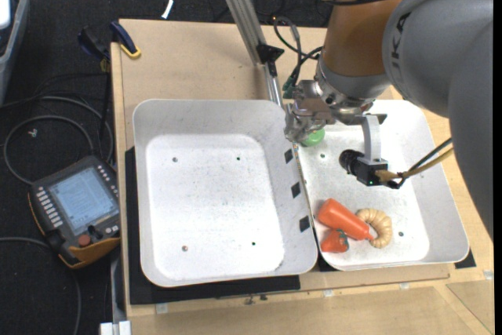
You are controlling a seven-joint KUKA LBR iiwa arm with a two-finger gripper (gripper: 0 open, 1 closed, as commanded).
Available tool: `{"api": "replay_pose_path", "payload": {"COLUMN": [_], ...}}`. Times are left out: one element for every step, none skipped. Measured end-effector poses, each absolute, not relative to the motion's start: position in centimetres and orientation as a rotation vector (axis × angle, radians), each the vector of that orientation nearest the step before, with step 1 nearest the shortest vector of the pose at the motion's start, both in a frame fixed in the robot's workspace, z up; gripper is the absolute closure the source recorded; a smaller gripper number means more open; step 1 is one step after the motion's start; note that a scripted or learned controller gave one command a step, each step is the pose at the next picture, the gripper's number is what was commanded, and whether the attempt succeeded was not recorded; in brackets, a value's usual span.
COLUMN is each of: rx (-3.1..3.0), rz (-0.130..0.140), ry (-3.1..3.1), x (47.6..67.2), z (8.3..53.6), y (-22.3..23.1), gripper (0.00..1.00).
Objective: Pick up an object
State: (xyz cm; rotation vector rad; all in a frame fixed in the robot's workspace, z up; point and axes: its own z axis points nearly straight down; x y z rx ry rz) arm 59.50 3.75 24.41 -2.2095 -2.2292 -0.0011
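My fingers (302, 129) hang low over the right bin (416, 169), at its upper-left corner, right at a green object (314, 137); whether they are apart or together I cannot tell. An orange carrot (343, 218) lies near the front beside a beige ring (379, 227)

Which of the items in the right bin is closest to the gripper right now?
The green object, right at the gripper near the bin's upper left. The orange carrot, red piece and beige ring lie toward the front.
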Motion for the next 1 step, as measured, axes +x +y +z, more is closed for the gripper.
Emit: {"api": "replay_pose_path", "payload": {"rx": [-2.211], "rz": [-0.001], "ry": [-2.23], "x": [59.24], "z": [24.79], "y": [8.67], "gripper": [1.0]}}
